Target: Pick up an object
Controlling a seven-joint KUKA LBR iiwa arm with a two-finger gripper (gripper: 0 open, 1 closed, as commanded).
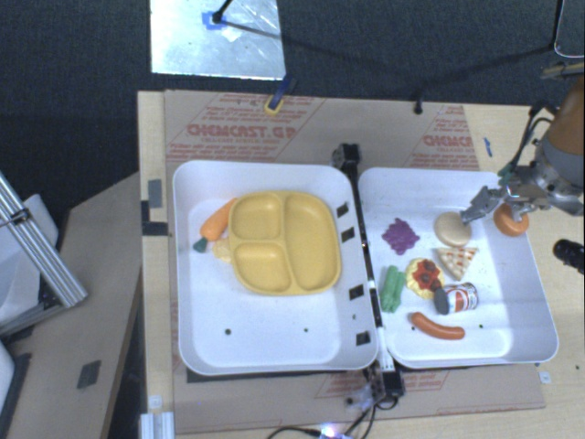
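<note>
My gripper point(498, 210) hangs over the upper right part of the right bin point(526, 337), on the grey arm that comes in from the right. A small round orange object point(511, 220) sits right under it by the bin's right wall; whether it is gripped is unclear. A tan round bun point(452, 229) lies just left of the gripper. Further left and below lie a purple grape bunch point(399, 235), a pizza slice point(456, 261), a red and yellow piece point(423, 277), a green vegetable point(392, 287), a small can point(458, 297) and a sausage point(437, 326).
The left bin point(196, 337) holds a yellow divided plate point(279, 242), with a carrot point(216, 219) at its left edge. A black ridge point(359, 245) separates the two bins. The bench edge runs close along the right bin's right wall.
</note>
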